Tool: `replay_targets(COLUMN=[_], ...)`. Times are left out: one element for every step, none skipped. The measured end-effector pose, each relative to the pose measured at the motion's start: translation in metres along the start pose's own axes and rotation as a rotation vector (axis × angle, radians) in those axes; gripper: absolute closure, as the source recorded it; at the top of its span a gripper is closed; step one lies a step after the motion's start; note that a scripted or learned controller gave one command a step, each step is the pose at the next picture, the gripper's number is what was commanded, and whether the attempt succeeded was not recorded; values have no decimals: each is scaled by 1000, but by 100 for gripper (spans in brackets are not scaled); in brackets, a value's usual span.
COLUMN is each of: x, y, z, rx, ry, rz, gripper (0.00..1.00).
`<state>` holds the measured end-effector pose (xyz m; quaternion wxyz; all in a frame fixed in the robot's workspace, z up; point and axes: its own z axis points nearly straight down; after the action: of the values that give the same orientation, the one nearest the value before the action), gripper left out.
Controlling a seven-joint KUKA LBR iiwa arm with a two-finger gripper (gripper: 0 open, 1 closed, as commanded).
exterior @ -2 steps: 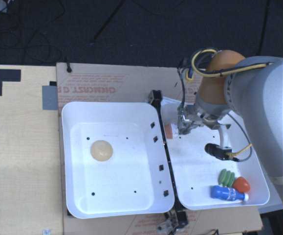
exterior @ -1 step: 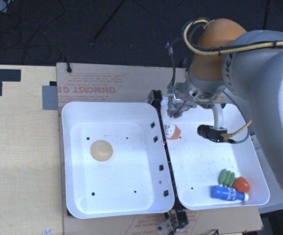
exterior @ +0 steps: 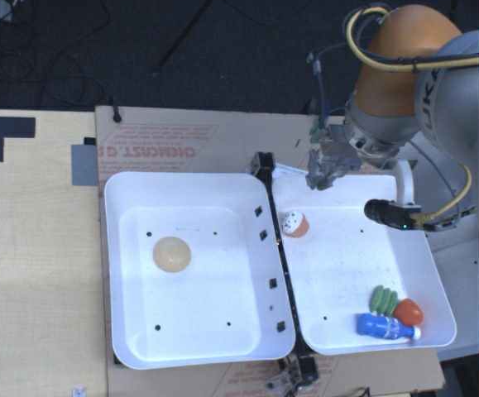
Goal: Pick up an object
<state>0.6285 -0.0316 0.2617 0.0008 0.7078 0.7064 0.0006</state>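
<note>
My gripper (exterior: 323, 179) hangs over the far edge of the right bin (exterior: 363, 304), above and to the right of a small orange and white object (exterior: 294, 223) lying near the divider. Nothing shows between its fingers. In the right bin's near right corner lie a green object (exterior: 382, 299), a red-orange object (exterior: 409, 311) and a blue bottle (exterior: 385, 327), close together. A pale round object (exterior: 172, 254) rests in the left bin (exterior: 131, 321).
A black divider with clips (exterior: 274, 255) runs between the two bins. A black cylindrical part on the arm (exterior: 392, 213) juts over the right bin's far right side. Cardboard (exterior: 181, 143) lies under the bins.
</note>
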Motion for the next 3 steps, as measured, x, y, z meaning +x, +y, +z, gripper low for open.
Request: replay_targets(x=[102, 50, 119], y=[16, 15, -13], z=[-24, -68, -131], rx=[0, 2, 1], ry=[3, -1, 2], rz=[-12, 0, -8], gripper=[100, 100, 100])
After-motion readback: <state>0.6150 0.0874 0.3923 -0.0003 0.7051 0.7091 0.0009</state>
